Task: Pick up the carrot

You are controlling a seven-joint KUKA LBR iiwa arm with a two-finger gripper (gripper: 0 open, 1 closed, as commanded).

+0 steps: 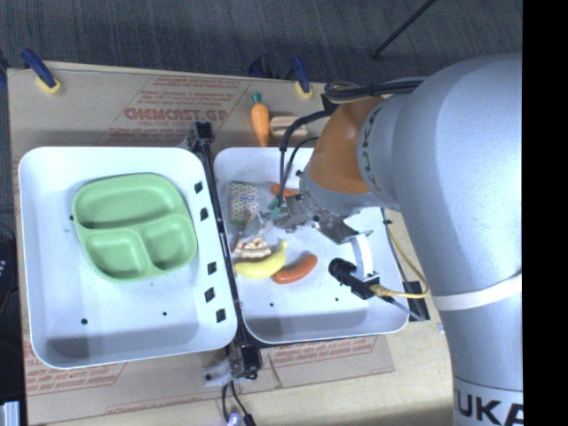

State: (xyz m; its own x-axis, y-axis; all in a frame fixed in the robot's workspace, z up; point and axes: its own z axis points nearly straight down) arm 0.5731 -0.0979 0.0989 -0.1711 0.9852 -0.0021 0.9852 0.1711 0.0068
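The carrot (259,122) lies outside both bins, on the cardboard-covered bench (160,105) just beyond the far rim of the right bin (319,322), orange with a small green top pointing away from the bins. Beside it to the right sits a pale tan object (282,128), partly hidden by a black cable (297,127) that loops over it.

Inside the right bin lie a yellow banana (263,266), a reddish sausage (295,269) just beside it, a small sandwich-like piece (253,246) touching the banana's upper edge, and a greyish mesh item (243,201) nearer the far wall. A small orange-red thing (282,190) peeks out by the arm's wrist.

The gripper (286,209) hangs low over the middle of the right bin, near the mesh item and well apart from the carrot; whether it is open or closed cannot be told, as the wrist hides it.

The left bin (53,327) holds a green divided tray (133,224)
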